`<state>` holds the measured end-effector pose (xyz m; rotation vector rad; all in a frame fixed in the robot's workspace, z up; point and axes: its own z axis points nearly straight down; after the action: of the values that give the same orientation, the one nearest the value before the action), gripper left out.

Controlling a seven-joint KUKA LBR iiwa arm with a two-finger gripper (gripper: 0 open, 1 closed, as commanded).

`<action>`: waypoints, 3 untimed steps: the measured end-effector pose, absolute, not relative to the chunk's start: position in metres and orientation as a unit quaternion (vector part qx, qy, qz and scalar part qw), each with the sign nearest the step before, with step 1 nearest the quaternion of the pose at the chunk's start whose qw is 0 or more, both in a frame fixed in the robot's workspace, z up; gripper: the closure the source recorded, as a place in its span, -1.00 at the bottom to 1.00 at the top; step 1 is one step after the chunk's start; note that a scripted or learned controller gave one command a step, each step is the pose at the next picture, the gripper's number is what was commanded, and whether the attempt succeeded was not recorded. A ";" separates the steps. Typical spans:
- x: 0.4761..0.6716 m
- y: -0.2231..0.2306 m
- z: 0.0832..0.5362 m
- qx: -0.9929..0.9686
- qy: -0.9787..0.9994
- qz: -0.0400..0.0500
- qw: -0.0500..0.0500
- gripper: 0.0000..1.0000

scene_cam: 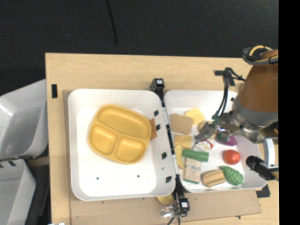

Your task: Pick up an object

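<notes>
On a wooden bench (pixel 93 71), two shallow white bins side by side, with a black clip (pixel 158 84) at the far end of the seam between them.

In the left bin (pixel 84 182), a yellow three-compartment plate (pixel 117 134), set slightly askew near the middle. Just at the plate's right edge, against the seam, a small brown piece (pixel 153 129).

In the right bin (pixel 187 97), a heap of toy food. Toward the far left: a tan slice of toast (pixel 182 123), and beyond it a round yellow piece (pixel 194 115). Near the left wall: pale yellow pieces (pixel 183 142), partly under a green bar (pixel 195 155) lying crosswise. Just nearer than the bar, a patterned packet (pixel 192 169). Along the near edge: a bread roll (pixel 213 177) touching a green leafy piece (pixel 233 176). Beyond the leafy piece, a red tomato (pixel 231 156).

From the right, the grey arm with its orange band (pixel 260 86), bent low over the right bin. Gripper (pixel 209 131) down among the food near the middle of that bin, just beside a purple piece (pixel 229 138) and above a small white item (pixel 202 146). Released or clenched: cannot tell, the tool being dark and cluttered against the heap. Likewise unclear whether anything is grasped.

All visible food seemingly resting in the bin.

On the bench at the near edge, under the seam, a yellow item (pixel 165 199), partly hidden.
</notes>
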<state>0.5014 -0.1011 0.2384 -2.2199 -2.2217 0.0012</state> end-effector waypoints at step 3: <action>0.491 0.119 0.234 -0.709 -0.706 0.001 0.001 1.00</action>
<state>0.4907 0.1190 0.2337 -2.2250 -2.2161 0.0036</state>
